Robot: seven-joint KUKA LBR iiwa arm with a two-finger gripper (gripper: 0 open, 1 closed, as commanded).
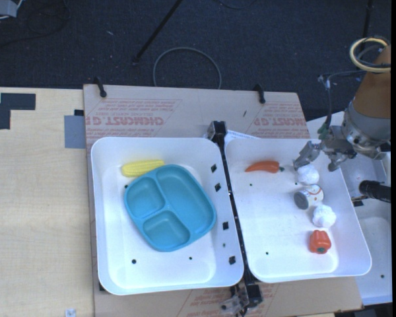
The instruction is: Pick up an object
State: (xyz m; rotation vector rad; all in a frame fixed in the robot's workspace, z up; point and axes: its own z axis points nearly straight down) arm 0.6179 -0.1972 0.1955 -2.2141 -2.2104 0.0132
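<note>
The right bin (270,256) holds an orange chili pepper (263,167), a white ball (308,174), a small white and grey cup on its side (309,197), a second white lump (323,215) and a red-orange bell pepper (320,242). My gripper (318,162) hangs over the bin's far right corner. Its fingers (305,156) are spread open just above the upper white ball and grip nothing. The grey arm (369,111) rises behind it.
In the left bin (112,243) a blue divided plate (169,207) lies beside a yellow corn cob (142,168). A black divider (226,203) separates the bins. Cardboard (185,114) lies under both.
</note>
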